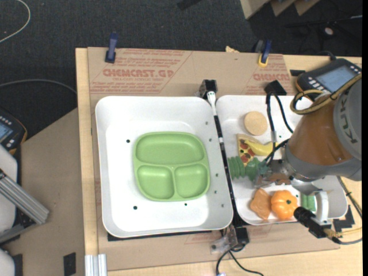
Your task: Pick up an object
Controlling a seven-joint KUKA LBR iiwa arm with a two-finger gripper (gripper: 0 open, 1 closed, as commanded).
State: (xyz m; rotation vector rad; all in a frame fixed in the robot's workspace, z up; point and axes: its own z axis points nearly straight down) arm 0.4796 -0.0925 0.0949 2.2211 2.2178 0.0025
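Camera view: the gripper (269,176) sits low among the toy food in the right white bin (230,109), its grip state unclear, nothing visibly lifted yet.

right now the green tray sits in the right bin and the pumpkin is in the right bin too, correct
Not quite. The camera view shows the green tray in the left bin, not the right. The pumpkin is indeed in the right bin.
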